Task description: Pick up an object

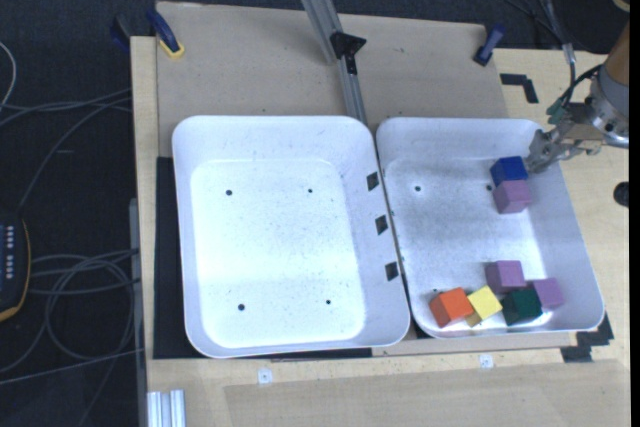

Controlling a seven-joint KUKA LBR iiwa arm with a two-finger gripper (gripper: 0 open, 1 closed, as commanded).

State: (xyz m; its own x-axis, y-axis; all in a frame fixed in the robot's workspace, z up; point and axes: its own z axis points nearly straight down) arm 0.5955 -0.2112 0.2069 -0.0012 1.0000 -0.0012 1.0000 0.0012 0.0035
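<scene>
In the right bin (440,215) a blue cube (507,170) sits near the far right wall, with a purple cube (513,197) touching its near side. My gripper (546,153) hangs at the bin's far right edge, just right of the blue cube, and nothing shows between its fingers. At the bin's near right corner lie an orange cube (451,305), a yellow cube (484,302), a dark green cube (521,305) and two purple cubes (505,274) (547,292), packed close together.
The left bin (270,235) stands beside the right one, joined by black clips (380,223). A slanted metal rail (320,10) rises from the back of the bench. Blue clamps (165,32) hold the board's far corners. Cables lie on the floor at left.
</scene>
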